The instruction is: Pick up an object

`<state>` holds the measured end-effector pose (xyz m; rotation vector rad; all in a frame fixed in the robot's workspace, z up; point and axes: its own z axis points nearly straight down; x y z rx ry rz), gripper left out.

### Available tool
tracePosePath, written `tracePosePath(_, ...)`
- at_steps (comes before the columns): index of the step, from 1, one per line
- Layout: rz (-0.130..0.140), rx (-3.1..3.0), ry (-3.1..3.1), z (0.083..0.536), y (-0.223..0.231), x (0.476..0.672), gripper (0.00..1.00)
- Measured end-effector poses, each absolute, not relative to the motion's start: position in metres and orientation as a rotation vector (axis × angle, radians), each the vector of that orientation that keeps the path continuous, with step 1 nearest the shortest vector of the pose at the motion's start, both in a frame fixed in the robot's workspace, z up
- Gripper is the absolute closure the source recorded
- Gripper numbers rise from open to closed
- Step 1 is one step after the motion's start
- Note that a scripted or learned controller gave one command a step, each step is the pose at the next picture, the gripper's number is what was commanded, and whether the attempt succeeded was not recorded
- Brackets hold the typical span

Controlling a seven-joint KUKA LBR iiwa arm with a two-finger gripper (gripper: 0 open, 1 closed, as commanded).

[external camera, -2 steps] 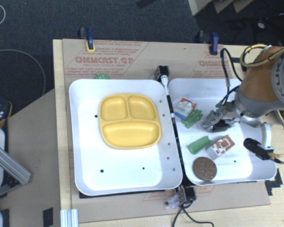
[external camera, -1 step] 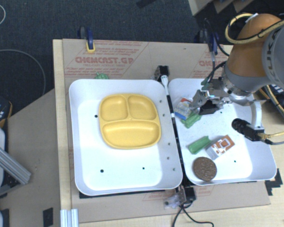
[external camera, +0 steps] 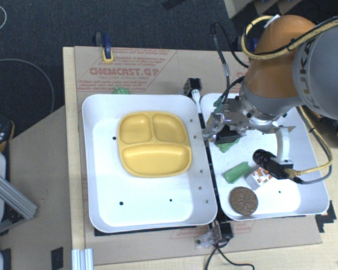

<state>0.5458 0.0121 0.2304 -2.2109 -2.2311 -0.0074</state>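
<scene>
The arm comes in from the upper right of the frame, its orange band above the wrist; the pincer hangs low over the upper left part of the right bin, over a green piece that peeks out beneath it; whether its fingers are apart or closed I cannot tell, since the wrist hides them. Lower in that bin lie a green block, a small patterned packet touching it, and a brown disc. The left bin holds a yellow divided plate near the frame's centre.
</scene>
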Motion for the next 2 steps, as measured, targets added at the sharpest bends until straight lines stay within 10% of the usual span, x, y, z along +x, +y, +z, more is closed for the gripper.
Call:
tracePosePath(1, -0.006, -2.223, -2.227, 0.267, -0.002, 0.58, 1.0)
tracePosePath(2, 0.009, -2.224, -2.212, 0.218, -0.044, 0.565, 1.0)
